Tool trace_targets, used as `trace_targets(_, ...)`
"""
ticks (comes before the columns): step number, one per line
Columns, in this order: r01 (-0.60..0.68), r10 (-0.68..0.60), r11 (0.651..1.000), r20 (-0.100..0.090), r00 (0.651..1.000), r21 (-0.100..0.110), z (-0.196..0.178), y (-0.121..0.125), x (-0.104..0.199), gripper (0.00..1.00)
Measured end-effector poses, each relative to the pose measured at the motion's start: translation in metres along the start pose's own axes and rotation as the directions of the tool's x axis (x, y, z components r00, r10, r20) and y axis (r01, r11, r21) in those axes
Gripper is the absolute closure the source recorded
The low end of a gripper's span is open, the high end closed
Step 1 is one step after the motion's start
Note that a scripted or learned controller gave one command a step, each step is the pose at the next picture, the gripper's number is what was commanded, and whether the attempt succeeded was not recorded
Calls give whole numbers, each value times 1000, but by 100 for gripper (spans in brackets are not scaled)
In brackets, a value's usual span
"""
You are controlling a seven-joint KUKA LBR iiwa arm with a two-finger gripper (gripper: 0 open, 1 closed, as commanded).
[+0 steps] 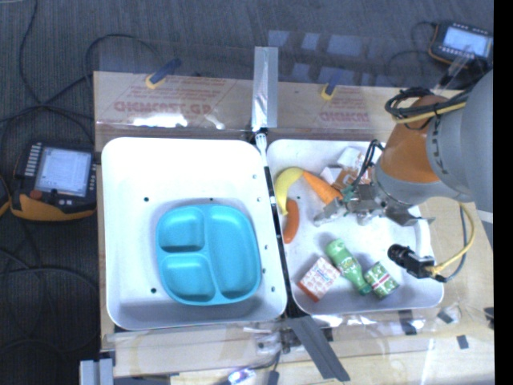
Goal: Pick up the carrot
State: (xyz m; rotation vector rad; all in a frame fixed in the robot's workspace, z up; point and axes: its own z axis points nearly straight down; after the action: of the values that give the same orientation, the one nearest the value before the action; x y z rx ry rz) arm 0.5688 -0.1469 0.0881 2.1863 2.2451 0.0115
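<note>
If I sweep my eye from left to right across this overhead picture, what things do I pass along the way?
Handheld screen unit on the floor → blue divided plate in the left bin → banana → carrot → gripper → green can → orange band of the arm.

A robotics lab: two white bins (120, 215) sit on a cardboard-topped bench (200, 103) over grey carpet, with loose cables (48, 54) trailing about, handheld control pendants (52, 179) at either side, and toy food as test objects
</note>
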Motion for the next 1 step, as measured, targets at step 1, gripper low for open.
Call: trace_targets(1, 189, -189, 982, 5, 982, 3, 1, 58, 18, 0)
